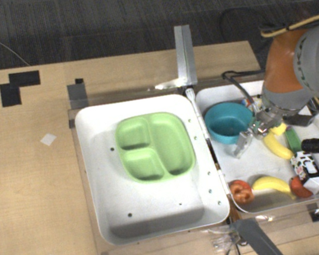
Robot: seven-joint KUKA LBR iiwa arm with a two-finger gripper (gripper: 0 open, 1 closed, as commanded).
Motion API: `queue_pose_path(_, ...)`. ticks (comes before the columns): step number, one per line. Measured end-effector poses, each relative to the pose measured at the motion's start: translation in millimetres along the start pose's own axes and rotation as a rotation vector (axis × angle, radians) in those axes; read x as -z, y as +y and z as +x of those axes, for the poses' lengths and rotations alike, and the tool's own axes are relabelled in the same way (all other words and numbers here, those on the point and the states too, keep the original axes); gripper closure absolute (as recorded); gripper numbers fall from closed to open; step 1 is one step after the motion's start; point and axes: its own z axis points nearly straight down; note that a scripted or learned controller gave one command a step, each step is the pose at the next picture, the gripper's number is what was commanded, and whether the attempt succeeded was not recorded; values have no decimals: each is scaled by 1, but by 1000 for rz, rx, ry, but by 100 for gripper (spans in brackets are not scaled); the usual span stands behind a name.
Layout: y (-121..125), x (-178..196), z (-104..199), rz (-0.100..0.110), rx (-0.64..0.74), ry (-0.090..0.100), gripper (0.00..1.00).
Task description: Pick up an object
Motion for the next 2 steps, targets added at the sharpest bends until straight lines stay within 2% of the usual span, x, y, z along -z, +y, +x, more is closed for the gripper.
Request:
queue_pose_path(1,-1,-5,-13,33,-138,9,0)
queue_pose_path(2,-3,-4,-16,33,-166,3,0)
